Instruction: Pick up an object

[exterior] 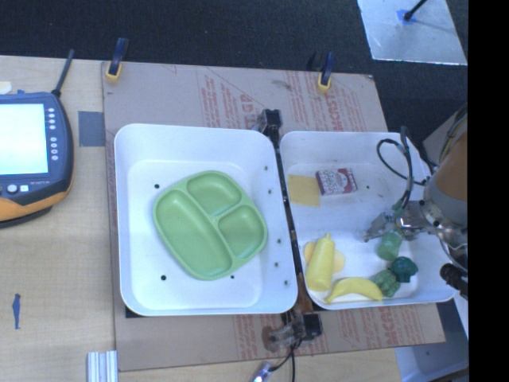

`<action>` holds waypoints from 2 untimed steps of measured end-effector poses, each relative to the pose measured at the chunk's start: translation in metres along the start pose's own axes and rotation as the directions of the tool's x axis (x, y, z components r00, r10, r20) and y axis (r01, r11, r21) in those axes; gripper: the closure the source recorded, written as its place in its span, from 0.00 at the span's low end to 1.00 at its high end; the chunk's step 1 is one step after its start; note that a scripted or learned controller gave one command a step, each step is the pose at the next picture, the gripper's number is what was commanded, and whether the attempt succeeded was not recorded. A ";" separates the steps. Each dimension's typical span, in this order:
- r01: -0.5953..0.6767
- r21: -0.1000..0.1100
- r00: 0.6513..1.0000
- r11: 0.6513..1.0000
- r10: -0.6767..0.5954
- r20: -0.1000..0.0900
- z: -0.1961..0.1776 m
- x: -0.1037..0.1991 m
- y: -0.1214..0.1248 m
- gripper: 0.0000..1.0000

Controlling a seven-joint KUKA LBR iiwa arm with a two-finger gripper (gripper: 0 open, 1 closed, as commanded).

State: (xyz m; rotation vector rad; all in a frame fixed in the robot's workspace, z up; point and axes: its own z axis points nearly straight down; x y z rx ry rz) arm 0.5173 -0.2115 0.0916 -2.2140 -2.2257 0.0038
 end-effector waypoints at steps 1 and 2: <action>0.002 -0.001 1.000 1.000 -0.002 0.000 0.000 0.071 0.060 0.00; -0.001 0.001 1.000 1.000 0.001 0.000 0.000 0.093 0.020 0.00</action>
